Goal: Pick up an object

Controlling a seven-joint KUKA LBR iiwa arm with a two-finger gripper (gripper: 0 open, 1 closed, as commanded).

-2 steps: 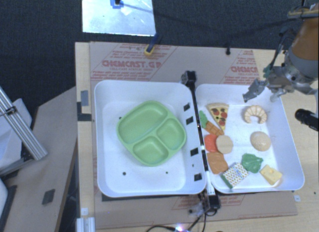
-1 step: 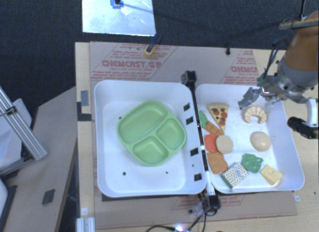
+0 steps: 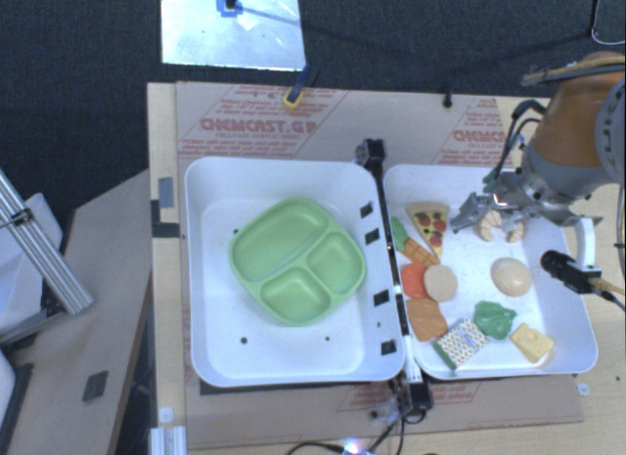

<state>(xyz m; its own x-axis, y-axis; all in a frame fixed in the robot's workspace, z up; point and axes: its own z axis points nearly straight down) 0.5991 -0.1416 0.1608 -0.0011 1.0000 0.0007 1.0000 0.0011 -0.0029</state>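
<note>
We can read red print on the brown board (image 3: 256,122) lying under the bins: "CHEMCAST GP" at its far left side. The same red lettering shows again at the far right (image 3: 476,136), partly cut off. We find no other readable text.

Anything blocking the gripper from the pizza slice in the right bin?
Nothing visible. The gripper hangs over the right bin, right of the pizza slice, with bare bin floor between them. The carrot lies beside the slice's lower edge, not in the path.

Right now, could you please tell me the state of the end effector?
End effector: low over the right bin; open or shut cannot be told.
</note>
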